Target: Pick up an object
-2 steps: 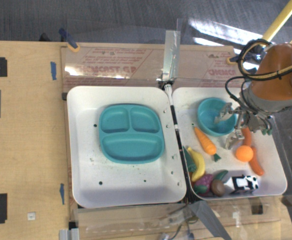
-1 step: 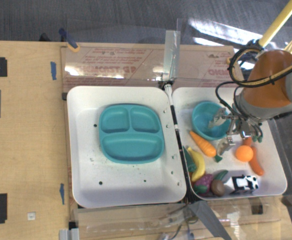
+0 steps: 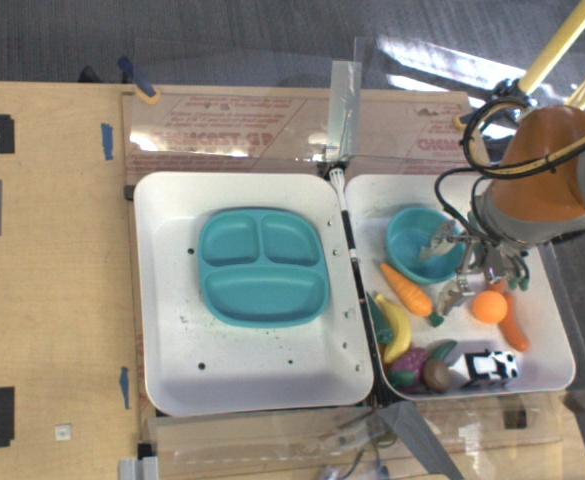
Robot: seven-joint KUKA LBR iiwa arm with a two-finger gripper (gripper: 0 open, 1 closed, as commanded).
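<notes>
Left bin [image 3: 162, 298] holds a teal divided plate [image 3: 264, 268] and nothing else worth grabbing. Everything else I place off the teal bowl [image 3: 417, 240], which sits at the back of the right bin [image 3: 557, 353].

Just below-left of the bowl: a carrot [image 3: 407, 289], long axis running diagonally, pointed end up-left toward the divider, thick end down-right. Further down from the bowl, along the divider side: a yellow banana [image 3: 396, 330], then a purple-green cluster, grapes probably [image 3: 409, 365], and a brownish lump [image 3: 438, 370] I can't identify. Down-right of the bowl, at the front wall: a black-and-white toy car [image 3: 491, 365].

Gripper [image 3: 459, 278] hangs low just right of the bowl, its metal parts overlapping the bowl's right rim. Fingers blur into the linkage; can't tell how far apart they are, and nothing shows between them, so no hold as far as I can see.

Right of the bowl and just past the gripper: an orange ball [image 3: 489, 307], with a second carrot-like piece [image 3: 513, 332] touching its lower right.

Key relation: the first carrot's thick end lies just left and slightly below the fingertips, the ball just right and below. Both are near; my guess is the ball is the simpler target, since it has no axis to align with.
</notes>
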